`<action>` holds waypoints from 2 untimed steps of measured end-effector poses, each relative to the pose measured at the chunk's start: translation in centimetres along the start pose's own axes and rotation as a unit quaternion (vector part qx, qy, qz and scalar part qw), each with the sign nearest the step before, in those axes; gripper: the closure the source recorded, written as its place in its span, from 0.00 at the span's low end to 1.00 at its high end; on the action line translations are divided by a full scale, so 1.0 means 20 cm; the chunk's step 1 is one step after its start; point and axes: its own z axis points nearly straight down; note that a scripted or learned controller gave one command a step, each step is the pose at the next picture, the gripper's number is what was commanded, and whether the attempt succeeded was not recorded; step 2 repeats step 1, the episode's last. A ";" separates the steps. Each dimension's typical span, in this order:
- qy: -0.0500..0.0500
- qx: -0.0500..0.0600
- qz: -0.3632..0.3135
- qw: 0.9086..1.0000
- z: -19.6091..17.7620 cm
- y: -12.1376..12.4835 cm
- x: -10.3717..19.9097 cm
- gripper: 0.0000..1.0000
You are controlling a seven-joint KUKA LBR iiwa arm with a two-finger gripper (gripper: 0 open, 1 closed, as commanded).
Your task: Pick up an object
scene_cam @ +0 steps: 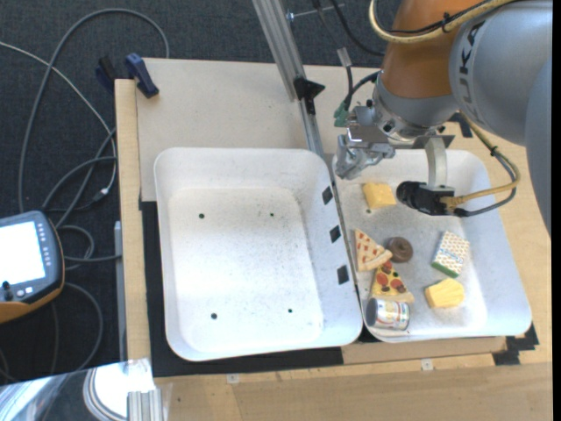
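Two white bins share the bench; in the right bin [491, 226], the gripper [352, 160], grip state unclear, hovers at the back-left corner beside a yellow block [379, 195]. Approach step; descent comes next.

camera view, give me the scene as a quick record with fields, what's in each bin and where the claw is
left bin: white, shallow, speckled floor
right bin: white, holds the loose items
items in right bin: yellow block, pizza slice, second pizza slice, brown disc, patterned block, yellow wedge, small can
claw: at the right bin's far left corner, beside the yellow block
claw fingers: cannot tell
arm: grey with orange band, reaching in from the right
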 end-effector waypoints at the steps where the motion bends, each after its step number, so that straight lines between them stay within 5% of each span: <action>1: 0.000 0.000 0.000 1.000 0.01 -0.10 0.20 1.00; 2: 0.000 0.000 0.000 1.000 0.01 -0.10 0.20 1.00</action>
